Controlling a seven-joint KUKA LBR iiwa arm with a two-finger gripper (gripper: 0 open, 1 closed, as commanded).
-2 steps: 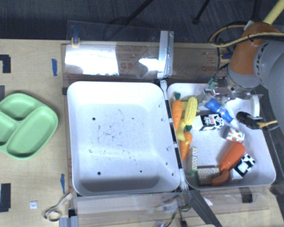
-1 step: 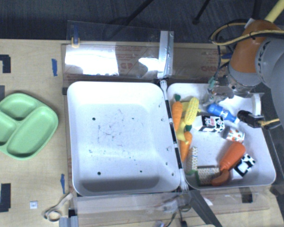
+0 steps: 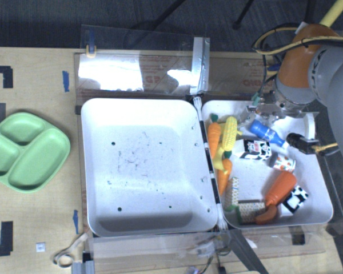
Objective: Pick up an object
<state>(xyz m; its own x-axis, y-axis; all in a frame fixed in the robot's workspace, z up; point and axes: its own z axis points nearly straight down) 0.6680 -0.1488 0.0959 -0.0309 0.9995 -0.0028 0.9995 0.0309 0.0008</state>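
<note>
The gripper (image 3: 267, 112) hangs over the right bin (image 3: 320, 210), just above a blue bottle (image 3: 267, 132) lying beside corn (image 3: 229, 133) and carrots (image 3: 214, 137).

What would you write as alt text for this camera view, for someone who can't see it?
A grey robot arm with an orange band reaches from the right over the right-hand white bin, which holds toy carrots, a corn cob, a blue bottle and small cartons. A green divided plate sits on the bench to the left of the left bin.
</note>
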